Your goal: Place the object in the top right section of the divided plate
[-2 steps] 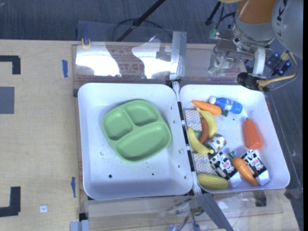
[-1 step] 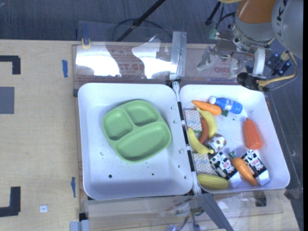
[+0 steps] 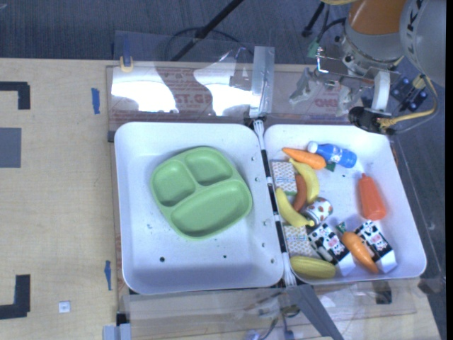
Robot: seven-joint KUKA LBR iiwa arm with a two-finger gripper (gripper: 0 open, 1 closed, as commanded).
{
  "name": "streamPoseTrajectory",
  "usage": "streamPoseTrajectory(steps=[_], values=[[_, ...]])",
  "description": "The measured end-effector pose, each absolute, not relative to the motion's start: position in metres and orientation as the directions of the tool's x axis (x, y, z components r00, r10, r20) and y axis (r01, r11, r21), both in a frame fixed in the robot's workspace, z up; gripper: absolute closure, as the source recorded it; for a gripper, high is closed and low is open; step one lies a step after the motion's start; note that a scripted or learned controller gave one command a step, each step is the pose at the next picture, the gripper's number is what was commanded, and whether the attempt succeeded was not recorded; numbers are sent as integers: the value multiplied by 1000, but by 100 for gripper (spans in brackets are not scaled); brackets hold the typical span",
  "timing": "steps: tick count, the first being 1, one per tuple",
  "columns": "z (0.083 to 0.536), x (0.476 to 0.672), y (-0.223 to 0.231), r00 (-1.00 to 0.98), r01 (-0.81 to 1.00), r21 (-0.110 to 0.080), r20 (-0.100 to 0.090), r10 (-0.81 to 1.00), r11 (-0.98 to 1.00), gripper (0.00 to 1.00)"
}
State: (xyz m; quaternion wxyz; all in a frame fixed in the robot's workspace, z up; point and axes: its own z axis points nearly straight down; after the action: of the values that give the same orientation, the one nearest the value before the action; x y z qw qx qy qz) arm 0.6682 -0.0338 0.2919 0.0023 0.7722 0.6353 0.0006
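**Bench surroundings and bin clutter**

You see 2 shallow white bins side by side: the left bin [image 3: 134, 261] and the right bin [image 3: 407, 211]. In the right bin lie a blue bottle [image 3: 337, 155], a red-orange bottle [image 3: 371, 197], 2 carrots [image 3: 304, 157] [image 3: 359, 252], a yellow banana [image 3: 289, 208], a yellow lemon-like fruit [image 3: 312, 266] and 2 cow-patterned cartons [image 3: 326, 241] [image 3: 376, 244]. Behind the bins stands a clear glossy panel [image 3: 184, 91]. Blue tape [image 3: 95, 99] marks the wooden bench [image 3: 56, 190].
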Motion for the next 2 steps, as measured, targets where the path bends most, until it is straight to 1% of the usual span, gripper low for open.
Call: streamPoseTrajectory(steps=[1, 2], values=[[255, 667, -62, 208, 978, -4, -1, 978, -208, 0], [319, 667, -90, 379, 925, 2, -1, 925, -379, 0]])
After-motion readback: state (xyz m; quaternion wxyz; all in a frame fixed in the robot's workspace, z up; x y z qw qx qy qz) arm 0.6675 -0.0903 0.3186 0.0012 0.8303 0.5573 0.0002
